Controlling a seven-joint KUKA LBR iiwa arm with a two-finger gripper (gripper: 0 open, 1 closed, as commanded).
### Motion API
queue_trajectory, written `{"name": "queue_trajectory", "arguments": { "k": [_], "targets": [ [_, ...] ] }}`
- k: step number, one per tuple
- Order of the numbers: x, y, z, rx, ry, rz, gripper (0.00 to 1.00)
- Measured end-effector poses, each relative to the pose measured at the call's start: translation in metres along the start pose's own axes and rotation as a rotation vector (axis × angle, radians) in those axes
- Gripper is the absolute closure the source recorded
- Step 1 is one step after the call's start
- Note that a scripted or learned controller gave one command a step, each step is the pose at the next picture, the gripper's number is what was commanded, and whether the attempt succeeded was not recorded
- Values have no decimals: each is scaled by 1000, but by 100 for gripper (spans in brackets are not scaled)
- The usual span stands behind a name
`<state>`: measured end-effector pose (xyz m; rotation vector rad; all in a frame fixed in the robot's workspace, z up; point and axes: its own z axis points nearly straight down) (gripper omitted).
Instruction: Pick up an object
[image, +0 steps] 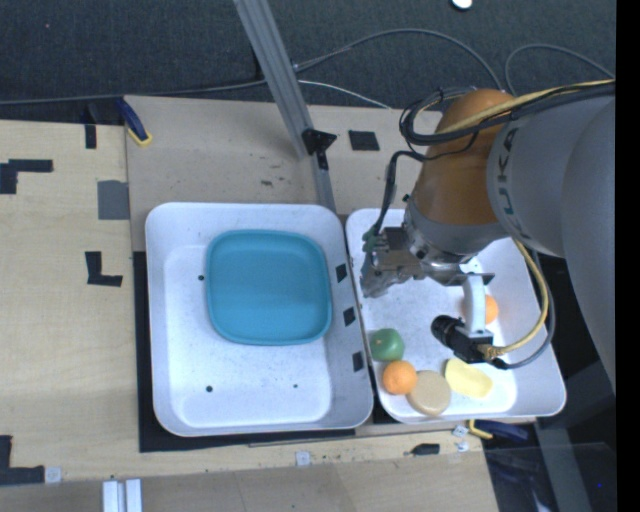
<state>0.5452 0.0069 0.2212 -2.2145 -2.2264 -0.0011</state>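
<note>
In the right bin (530, 395) my gripper (377, 277) hangs low over the left side, close to the wall shared with the left bin. A green round fruit (386, 344) lies just below it, apart from the fingers. Further toward the front lie an orange ball (399, 378), a beige round piece (431, 392) and a yellow piece (467, 378). A small orange thing (488, 309) peeks out beside the wrist bracket. I see nothing between the fingers.
The left bin (175, 300) holds a blue square plate (268, 286). A slanted metal bar (290, 95) runs down from the top to the bins' back edge. My arm covers the back of the right bin.
</note>
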Motion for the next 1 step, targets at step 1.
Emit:
{"name": "queue_trajectory", "arguments": {
  "k": [1],
  "targets": [
    [47, 2, -10, 0, 0, 0, 100]
  ]
}}
